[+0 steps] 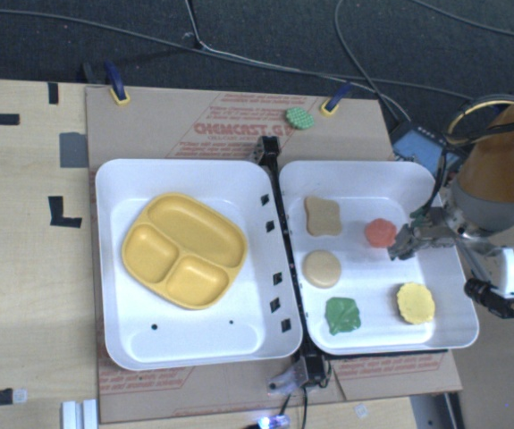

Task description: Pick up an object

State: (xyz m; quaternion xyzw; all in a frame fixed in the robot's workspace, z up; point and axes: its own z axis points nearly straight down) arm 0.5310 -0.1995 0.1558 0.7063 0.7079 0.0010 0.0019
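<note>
The right bin (364, 170) holds several small food-shaped pieces: a tan toast-shaped piece (322, 216), a red round piece (381, 232), a beige round piece (322, 268), a green leafy piece (342, 315) and a yellow round piece (415, 303). My gripper (406, 242) hangs at the right side of this bin, just right of the red piece and above the yellow one. Nothing shows between its fingers.
A yellow divided plate (183, 249) lies in the left bin (113, 266). A small green piece (299, 119) rests on the cardboard behind the bins. Cables run across the dark floor at the back. The arm's grey and orange body (489, 186) stands over the bench's right edge.
</note>
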